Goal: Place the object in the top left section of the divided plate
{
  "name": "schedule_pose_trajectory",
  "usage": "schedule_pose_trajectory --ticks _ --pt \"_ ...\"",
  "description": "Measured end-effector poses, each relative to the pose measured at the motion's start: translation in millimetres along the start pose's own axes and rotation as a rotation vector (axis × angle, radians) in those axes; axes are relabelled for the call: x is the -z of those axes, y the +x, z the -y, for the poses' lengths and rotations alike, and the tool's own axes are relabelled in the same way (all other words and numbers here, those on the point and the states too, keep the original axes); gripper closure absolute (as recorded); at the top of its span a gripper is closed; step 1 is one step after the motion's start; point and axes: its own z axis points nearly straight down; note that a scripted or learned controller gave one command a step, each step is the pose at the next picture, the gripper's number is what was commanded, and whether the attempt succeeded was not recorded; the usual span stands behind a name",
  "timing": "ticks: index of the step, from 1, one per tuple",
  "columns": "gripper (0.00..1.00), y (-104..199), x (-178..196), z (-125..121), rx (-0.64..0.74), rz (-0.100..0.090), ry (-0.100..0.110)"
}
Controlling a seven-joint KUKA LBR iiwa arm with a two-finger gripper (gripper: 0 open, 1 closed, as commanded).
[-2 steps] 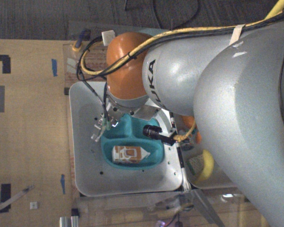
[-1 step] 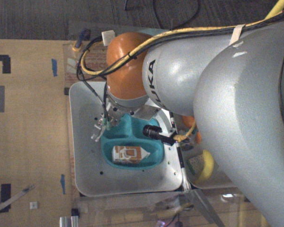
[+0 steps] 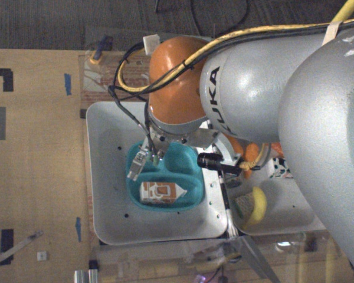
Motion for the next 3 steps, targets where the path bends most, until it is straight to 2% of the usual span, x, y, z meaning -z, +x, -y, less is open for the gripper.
schedule_pose_trajectory --ticks 1,3 --pt "0.0 13.7 -63.9 -14.7 -0.278 -0.002 0.002" --pt "0.0 13.3 -63.8 -14.5 -0.279 -0.001 0.001"
